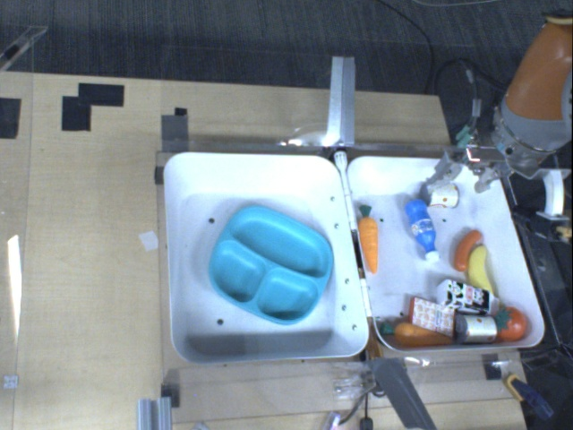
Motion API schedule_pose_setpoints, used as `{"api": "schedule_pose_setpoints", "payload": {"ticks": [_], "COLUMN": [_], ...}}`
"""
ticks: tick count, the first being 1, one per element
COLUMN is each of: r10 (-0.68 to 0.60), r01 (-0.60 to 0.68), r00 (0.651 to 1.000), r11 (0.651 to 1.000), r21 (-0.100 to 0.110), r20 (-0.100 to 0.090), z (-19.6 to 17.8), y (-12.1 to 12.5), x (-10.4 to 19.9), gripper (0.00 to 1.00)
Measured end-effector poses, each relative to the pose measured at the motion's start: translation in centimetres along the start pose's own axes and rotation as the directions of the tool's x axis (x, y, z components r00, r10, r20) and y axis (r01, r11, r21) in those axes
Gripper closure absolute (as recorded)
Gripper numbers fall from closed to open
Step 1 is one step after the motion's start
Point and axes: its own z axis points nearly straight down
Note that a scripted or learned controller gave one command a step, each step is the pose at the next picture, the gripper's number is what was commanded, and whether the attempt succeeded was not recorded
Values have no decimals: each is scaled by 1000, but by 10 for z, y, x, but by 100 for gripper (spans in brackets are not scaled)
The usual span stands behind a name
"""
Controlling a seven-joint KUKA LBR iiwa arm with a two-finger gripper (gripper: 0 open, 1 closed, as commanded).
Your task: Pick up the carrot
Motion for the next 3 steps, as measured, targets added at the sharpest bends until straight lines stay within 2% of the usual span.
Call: {"api": "schedule_pose_setpoints", "payload": {"ticks": [1,2,3], "r10": [-52,-52,-53], "r01": [52,52,53], "r00": [999,999,999], "r11": [999,999,999], "r21": [-3,-3,0], "r20": [0,0,-1], "z": [116,116,109], "y": [-64,-64,-64], "x": [61,61,62], "gripper": [0,0,100]}}
